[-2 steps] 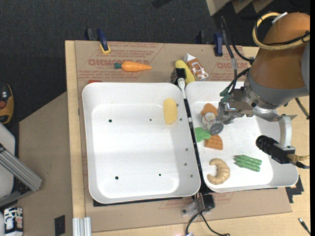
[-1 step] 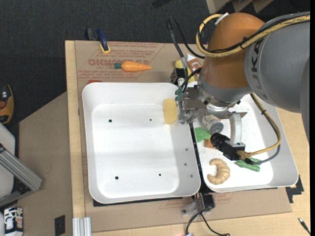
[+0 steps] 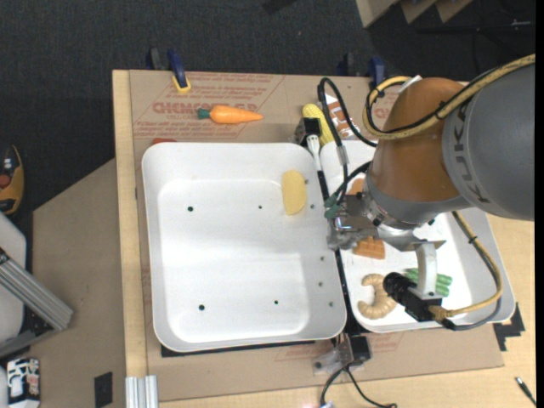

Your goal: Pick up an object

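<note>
One brown counter [image 3: 127, 228] carries everything. One grey arm [image 3: 501, 143] with an orange band comes in from the right and covers most of the right-hand side. Its gripper [image 3: 347, 224] hangs low over the near-left part of the right bin, just beside the wall shared by the two bins. Whether it is open or closed cannot be told, since the wrist hides it from above, and nothing shows held in it.

Two white bins sit side by side, touching. The left bin [image 3: 229, 296] is in full view. Only the near end and the right rim of the right bin [image 3: 484, 257] show past the arm.

One carrot [image 3: 229, 116] lies on the counter behind the left bin, outside both bins, with its tip pointing right.

Things open to picking number four. The left bin holds one, a pale yellow oval [image 3: 294, 192] close to its right wall. The right bin shows three: one pale curl [image 3: 374, 297] at the near end, one small orange piece [image 3: 369, 247] just below the gripper, and one green thing [image 3: 444, 281] to the right of the curl, partly hidden by the robot.

One yellow thing [image 3: 312, 113] lies at the far end between the bins.

Two blue clamps grip the counter's far edge, the left clamp [image 3: 178, 63] and the right clamp [image 3: 375, 65].
</note>
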`<state>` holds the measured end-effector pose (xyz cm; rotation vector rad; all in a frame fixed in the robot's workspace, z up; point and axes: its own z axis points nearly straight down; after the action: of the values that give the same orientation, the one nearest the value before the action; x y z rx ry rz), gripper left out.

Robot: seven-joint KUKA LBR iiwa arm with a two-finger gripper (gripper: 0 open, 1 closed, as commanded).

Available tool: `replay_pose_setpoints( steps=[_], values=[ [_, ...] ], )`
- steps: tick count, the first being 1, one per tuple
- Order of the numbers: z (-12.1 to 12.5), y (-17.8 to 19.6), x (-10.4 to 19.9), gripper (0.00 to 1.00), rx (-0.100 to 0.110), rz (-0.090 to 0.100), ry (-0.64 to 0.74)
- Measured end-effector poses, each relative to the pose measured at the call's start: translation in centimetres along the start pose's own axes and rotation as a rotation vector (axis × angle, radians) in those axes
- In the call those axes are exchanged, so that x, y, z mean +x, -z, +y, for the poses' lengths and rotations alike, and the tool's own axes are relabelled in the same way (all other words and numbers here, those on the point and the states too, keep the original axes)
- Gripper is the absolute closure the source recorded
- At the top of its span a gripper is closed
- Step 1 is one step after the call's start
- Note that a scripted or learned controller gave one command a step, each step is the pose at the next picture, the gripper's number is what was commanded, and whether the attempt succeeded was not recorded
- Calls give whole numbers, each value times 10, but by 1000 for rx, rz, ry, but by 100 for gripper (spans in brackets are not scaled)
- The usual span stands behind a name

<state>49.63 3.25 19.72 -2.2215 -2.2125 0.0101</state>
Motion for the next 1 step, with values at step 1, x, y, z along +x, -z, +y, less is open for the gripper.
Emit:
replay_pose_setpoints(
  steps=[1],
  values=[
    [76, 101, 59, 100, -26, 3, 12]
  ],
)
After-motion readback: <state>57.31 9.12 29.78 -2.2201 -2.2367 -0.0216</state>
